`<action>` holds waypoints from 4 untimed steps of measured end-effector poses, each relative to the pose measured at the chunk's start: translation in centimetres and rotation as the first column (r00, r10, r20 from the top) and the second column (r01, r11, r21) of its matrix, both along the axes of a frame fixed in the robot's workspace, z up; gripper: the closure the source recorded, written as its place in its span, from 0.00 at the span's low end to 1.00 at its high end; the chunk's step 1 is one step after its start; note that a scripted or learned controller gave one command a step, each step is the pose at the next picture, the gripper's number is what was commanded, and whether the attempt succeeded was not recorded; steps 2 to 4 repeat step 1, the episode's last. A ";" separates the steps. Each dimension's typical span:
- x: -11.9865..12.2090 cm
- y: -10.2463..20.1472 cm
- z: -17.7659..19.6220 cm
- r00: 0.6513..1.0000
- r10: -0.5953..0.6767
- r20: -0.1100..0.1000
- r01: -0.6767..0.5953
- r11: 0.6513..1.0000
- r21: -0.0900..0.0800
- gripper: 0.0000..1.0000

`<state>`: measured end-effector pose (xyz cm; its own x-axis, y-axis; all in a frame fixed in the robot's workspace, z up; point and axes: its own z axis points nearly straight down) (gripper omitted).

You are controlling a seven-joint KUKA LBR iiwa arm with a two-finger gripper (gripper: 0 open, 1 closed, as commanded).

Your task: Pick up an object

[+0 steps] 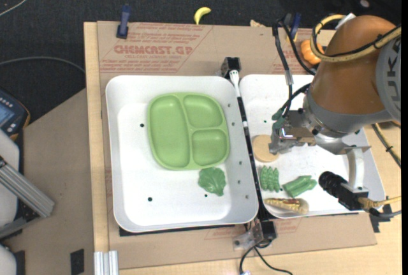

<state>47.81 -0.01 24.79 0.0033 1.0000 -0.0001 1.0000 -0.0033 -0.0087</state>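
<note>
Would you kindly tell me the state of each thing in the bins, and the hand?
hand: low over the tan disc.
tan disc: flat in the right bin, partly covered.
green divided plate: flat, right way up, compartments bare, left bin.
leafy green toy: lying by the plate's near edge.
ridged green piece: lying in right bin.
green pod: lying beside it.

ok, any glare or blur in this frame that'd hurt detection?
Camera view: even, soft lighting; left bin bright white, no hard glare; green tray has a faint sheen; the arm, near the lens, looks slightly soft and shades the right bin around the pincer.
</note>
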 end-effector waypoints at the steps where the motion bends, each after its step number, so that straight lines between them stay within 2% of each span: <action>1: -0.1 10.6 -6.1 1.000 0.013 0.000 -0.013 1.000 0.003 1.00; 4: -0.1 10.6 -6.1 1.000 0.013 0.000 -0.013 1.000 0.003 1.00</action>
